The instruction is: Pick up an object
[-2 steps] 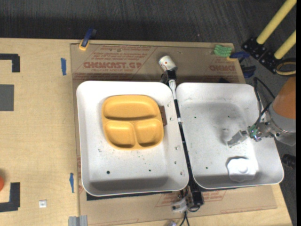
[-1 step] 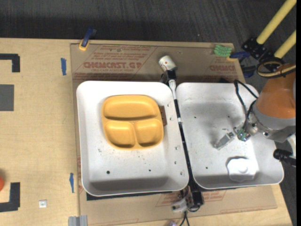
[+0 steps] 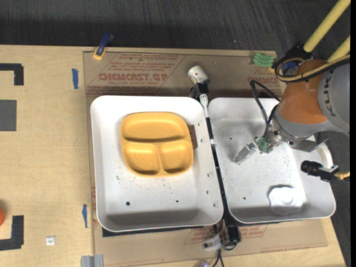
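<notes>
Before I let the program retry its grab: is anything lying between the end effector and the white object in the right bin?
Nothing visible does. The end effector hangs over the right bin, and the white object sits toward that bin's near right corner, with bare bin floor between them.

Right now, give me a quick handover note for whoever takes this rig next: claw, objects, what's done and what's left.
Claw: low inside the right white bin, over its upper middle; no object seen between its fingers.
Objects: yellow three-compartment plastic tray sits in the left white bin; small white blocky plastic piece lies near the right bin's lower corner, apart from the claw.
Done: nothing lifted.
Left: grasp one object and raise it.
</notes>
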You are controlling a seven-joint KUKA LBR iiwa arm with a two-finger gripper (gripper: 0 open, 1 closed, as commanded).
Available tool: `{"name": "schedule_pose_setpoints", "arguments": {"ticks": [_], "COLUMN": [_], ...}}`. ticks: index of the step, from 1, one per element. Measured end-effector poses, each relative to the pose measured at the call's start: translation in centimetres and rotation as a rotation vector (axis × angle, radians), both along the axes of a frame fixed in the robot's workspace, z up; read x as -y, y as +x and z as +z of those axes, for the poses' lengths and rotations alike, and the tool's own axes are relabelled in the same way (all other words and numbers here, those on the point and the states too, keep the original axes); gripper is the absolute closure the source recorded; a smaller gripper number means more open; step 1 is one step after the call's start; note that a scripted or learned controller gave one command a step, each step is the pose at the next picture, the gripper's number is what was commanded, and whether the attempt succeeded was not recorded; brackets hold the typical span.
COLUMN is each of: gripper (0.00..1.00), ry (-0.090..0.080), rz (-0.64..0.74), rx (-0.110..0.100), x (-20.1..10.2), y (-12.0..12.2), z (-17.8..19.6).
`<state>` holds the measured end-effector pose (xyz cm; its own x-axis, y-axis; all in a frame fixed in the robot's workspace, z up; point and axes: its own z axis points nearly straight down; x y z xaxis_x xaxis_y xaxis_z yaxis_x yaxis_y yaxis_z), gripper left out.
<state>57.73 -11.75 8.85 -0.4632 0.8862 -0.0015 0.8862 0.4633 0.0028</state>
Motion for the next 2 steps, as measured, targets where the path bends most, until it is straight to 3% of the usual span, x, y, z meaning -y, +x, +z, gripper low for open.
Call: {"name": "schedule_pose_setpoints", "arguments": {"ticks": [1, 2], "gripper": [0.00, 0.00], "ry": [0.000, -0.001], "rz": [-0.331, -0.067], "rx": [0.000, 0.000], "x": [6.4, -0.2], "y": [1.9, 5.4], "z": [-0.4, -0.3]}}
